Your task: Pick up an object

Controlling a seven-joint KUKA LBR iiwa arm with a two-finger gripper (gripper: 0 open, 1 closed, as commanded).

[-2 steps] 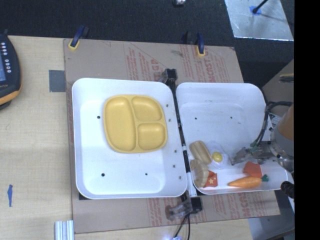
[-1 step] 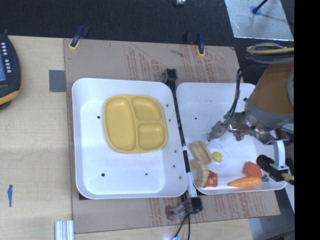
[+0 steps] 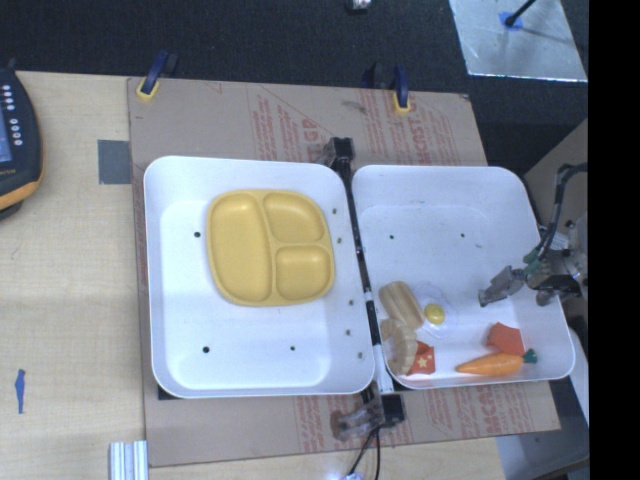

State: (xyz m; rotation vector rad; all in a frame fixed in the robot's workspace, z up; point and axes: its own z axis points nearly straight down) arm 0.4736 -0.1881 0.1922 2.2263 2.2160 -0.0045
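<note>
Our gripper (image 3: 505,286) hangs over the right bin's (image 3: 450,198) right side; whether it is open or holding anything, we cannot tell. The carrot (image 3: 492,365) lies just nearer than it, orange, long axis running left-right, beside a red block (image 3: 505,337).

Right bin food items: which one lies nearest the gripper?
The red-orange block, just below the gripper; the carrot lies lower still, the yellow ball and bread pieces farther left.
</note>
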